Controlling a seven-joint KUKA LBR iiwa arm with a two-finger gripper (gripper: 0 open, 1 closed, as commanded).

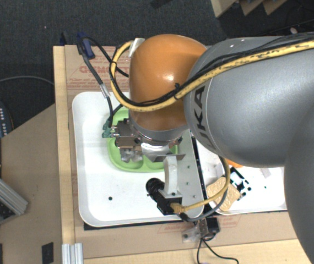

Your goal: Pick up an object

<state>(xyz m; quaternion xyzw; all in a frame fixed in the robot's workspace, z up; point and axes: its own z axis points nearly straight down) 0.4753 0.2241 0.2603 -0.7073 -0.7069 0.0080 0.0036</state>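
Brown surface point(66, 147) carries a white bin point(91, 197); the arm point(256, 92) covers a green dish point(118, 155) near its far-left corner.

Probably a lab; robot arm point(245, 92); cabling point(99, 73).

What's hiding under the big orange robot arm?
A green thing pokes out from under the arm, lying in the left white bin. Its edge shows; the rest is covered, so I cannot tell what it is.
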